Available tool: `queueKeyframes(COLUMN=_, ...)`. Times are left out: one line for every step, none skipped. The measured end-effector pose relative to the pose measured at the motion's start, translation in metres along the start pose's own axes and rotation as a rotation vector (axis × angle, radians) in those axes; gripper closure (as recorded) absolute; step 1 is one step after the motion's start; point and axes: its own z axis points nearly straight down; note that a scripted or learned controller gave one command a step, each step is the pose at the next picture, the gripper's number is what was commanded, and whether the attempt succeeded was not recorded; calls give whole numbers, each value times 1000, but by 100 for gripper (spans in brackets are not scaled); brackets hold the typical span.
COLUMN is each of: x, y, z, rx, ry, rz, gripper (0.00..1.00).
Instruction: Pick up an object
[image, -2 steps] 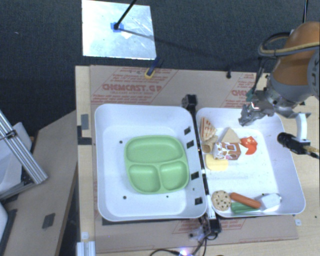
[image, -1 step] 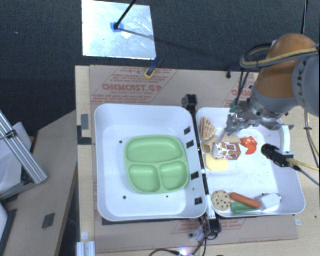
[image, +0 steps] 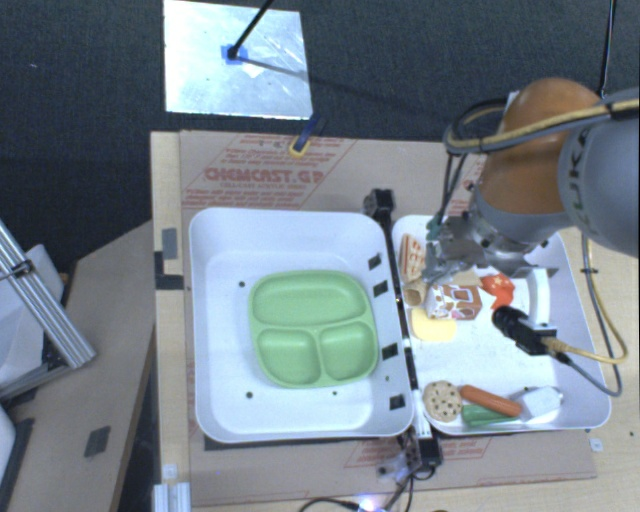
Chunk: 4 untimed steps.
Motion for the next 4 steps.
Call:
queueKeyframes(x=36, y=-30, z=15, rx=3, ry=-1, rz=2, gripper=100)
queueKeyframes(x=34, y=-19, z=-4, rx=-4, ry=-3, rz=5, gripper=100)
queueKeyframes(x=34, y=-16, z=0, rx=-3, ry=-2, rz=8, gripper=100)
queueKeyframes(x=34, y=-26, z=15, rx=0, ry=-3, rz=9, gripper=100)
